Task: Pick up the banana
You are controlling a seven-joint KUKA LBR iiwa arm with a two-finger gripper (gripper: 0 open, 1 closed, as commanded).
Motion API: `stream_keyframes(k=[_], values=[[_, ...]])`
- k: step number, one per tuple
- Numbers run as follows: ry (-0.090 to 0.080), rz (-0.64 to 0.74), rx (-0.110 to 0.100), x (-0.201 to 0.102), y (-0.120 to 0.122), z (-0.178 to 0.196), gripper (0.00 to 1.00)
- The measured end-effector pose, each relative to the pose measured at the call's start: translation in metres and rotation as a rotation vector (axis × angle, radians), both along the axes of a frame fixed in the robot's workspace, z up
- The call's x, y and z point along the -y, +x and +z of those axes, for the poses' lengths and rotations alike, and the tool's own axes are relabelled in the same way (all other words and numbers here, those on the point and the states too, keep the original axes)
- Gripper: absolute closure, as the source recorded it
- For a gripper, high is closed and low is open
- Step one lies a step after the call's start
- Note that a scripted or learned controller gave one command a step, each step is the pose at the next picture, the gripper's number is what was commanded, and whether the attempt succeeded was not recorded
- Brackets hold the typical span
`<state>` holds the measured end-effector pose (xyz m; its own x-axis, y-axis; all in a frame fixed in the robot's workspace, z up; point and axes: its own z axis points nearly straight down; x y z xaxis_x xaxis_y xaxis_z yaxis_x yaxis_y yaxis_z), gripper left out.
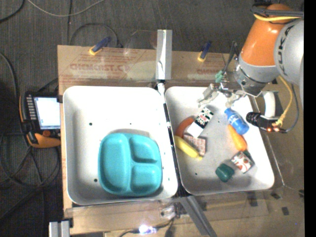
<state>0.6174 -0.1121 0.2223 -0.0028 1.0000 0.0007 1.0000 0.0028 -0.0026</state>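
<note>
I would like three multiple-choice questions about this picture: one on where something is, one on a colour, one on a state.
1. Where does the banana lie?
A. in the left bin, on the tray
B. in the right bin, near its left wall
C. on the bench outside both bins

2. What colour is the divided tray in the left bin?
A. red
B. black
C. teal

3. Where is the gripper relative to the banana?
A. apart from it, over the right bin's far end
B. closed around it
C. lifting it over the left bin

Answers: 1 B, it lies in the right bin beside the dividing wall. 2 C, the tray is plainly teal. 3 A, the banana lies well clear of the gripper.
</note>
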Motion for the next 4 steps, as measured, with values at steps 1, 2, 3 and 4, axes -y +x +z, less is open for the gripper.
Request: stream_keyframes(k=[1, 2, 3, 4], values=[[0.0, 0.043, 0.002, -0.016, -0.03, -0.129, 0.0], [0.001, 0.221, -0.001, -0.045, -0.134, -0.04, 0.0], [0.001, 0.2, 0.0, -0.083, -0.133, -0.039, 0.0], [0.001, 0.18, -0.001, -0.063, -0.134, -0.04, 0.0]])
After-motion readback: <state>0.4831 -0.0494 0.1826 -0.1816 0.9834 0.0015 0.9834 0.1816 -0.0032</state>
